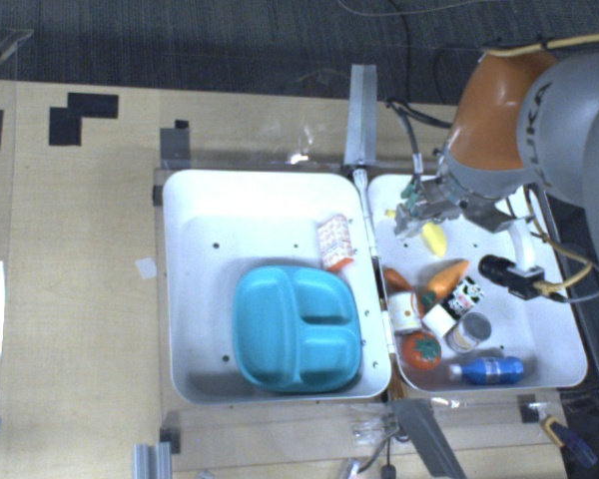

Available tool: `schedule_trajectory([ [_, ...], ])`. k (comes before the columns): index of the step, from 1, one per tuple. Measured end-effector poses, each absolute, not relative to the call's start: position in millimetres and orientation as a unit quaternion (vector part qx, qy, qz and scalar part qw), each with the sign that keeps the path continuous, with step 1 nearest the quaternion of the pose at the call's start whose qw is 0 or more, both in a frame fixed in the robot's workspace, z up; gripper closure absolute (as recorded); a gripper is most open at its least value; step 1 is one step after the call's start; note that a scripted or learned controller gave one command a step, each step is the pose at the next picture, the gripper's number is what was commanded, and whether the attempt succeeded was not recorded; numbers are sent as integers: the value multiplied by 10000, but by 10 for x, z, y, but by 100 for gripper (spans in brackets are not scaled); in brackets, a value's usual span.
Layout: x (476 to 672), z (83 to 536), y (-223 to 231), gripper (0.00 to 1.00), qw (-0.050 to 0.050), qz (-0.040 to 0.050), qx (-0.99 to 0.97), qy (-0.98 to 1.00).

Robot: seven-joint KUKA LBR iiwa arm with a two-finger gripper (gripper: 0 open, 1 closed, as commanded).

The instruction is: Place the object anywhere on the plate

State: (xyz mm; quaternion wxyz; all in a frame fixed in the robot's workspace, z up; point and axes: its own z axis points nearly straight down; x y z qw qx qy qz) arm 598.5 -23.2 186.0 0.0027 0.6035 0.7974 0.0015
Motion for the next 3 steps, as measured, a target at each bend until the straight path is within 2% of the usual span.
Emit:
schedule_trajectory([
  [1, 5190, 1851, 351, 100, 13, 15, 5837, 8119],
  [2, 5501, 1991, 1060, 100, 26, 23, 4811, 8766],
  [3, 5222, 1722, 1207, 100, 20, 18, 3573, 9340],
])
